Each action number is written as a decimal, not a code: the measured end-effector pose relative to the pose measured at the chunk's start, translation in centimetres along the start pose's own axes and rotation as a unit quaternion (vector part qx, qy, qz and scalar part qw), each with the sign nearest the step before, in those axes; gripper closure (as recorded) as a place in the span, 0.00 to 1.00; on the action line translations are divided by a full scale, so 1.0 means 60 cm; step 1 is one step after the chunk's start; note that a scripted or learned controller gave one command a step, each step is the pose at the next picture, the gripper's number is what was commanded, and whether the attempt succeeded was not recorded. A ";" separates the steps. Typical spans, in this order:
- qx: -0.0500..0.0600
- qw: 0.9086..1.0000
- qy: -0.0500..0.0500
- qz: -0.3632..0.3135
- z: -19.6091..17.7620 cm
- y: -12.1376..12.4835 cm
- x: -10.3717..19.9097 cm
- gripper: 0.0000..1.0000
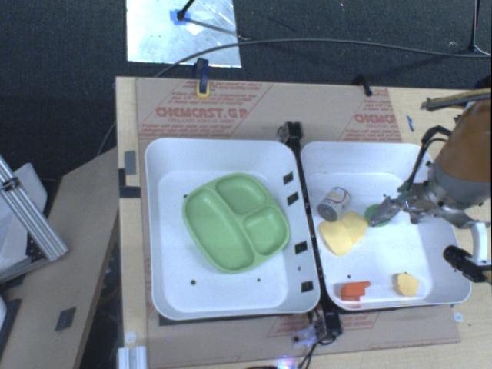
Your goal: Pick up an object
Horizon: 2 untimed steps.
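Observation:
In the right bin point(384, 164), my gripper point(387, 208) reaches in from the right and hangs low over the middle. A small dark green object point(376, 215) lies right at its tip; whether it is gripped is unclear. Just left of it sits a pale yellow lump point(344, 233). A small silver can point(334, 203) lies on its side above that lump. Near the front wall are an orange block point(354, 289) and a small yellow piece point(407, 284).
The left bin point(165, 206) holds a light green divided plate point(236, 221). A black divider with clips point(304, 221) runs between the bins. The arm's orange band and wrist point(461, 167) cover the right bin's right side. Cardboard point(261, 106) lies under both bins.

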State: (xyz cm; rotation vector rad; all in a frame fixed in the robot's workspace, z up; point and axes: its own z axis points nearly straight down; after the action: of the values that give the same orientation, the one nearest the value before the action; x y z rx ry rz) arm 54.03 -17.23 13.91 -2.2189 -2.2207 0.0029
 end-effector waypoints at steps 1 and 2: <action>0.000 1.000 0.000 0.000 0.087 0.000 0.000 0.00; -0.003 1.000 -0.001 0.000 0.065 0.003 0.000 1.00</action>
State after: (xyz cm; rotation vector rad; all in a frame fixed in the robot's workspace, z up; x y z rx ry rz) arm 54.18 -17.25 10.04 -2.2234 -2.2247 -0.0018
